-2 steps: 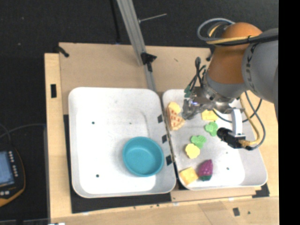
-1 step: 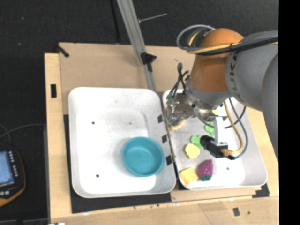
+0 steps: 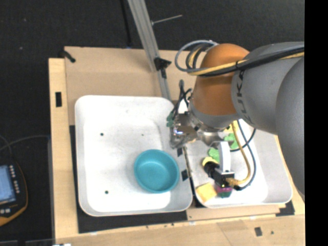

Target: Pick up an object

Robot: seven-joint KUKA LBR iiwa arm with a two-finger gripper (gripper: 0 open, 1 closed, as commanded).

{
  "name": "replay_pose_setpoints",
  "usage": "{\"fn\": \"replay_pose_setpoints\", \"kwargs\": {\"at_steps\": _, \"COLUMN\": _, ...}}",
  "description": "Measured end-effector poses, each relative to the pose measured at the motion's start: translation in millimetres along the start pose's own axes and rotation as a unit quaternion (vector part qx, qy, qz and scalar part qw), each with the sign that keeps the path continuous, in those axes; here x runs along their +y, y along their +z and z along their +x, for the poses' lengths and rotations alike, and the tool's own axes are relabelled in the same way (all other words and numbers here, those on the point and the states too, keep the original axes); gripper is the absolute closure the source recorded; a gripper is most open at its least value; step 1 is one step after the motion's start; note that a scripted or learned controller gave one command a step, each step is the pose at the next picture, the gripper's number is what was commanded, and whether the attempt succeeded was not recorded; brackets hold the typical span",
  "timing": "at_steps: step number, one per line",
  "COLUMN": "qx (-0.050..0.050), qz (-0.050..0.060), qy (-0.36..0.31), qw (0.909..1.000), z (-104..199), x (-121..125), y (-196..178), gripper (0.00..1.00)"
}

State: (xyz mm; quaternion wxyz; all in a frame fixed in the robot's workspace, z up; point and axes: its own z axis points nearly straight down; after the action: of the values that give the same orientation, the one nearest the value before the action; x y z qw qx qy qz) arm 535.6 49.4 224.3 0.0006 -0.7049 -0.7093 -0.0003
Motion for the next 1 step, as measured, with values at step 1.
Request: {"fn": "replay_pose_setpoints", "kwargs": {"at_steps": 1, "qx": 0.001, "qz": -0.002, "qy": -0.001, "qw": 1.0000, "z": 39.7, "x": -23.4, "y": -25.5, "gripper": 1.00}}
